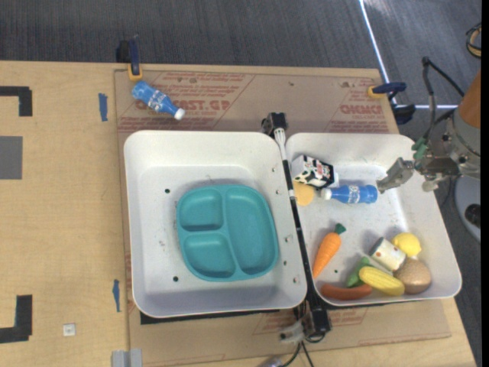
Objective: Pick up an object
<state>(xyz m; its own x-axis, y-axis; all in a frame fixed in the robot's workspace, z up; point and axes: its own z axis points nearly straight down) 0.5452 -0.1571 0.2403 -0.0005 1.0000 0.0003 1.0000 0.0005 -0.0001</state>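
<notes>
1. Claw [399, 176] hangs at the right edge of the right bin [451, 270], just right of the blue bottle [350, 194]. I cannot tell from this slanted view whether it is apart or together, and nothing shows clamped in it.
2. Nearest candidate is the bottle, lying on its side across the far half of that bin, its white cap pointing left toward the cow toy [313, 172].
3. Good practice, in my judgement: shift left until centred over the bottle's body, straddle it across its narrow width, then come straight down before closing, since a round body can roll away.
4. Keep off the cow toy, which sits just beside the cap.
5. Carrot [326, 251] lies nearer, in the bin's middle; the heap with the lemon [408, 244] and corn [381, 280] sits in the near right corner, too crowded for a clean grab.
</notes>
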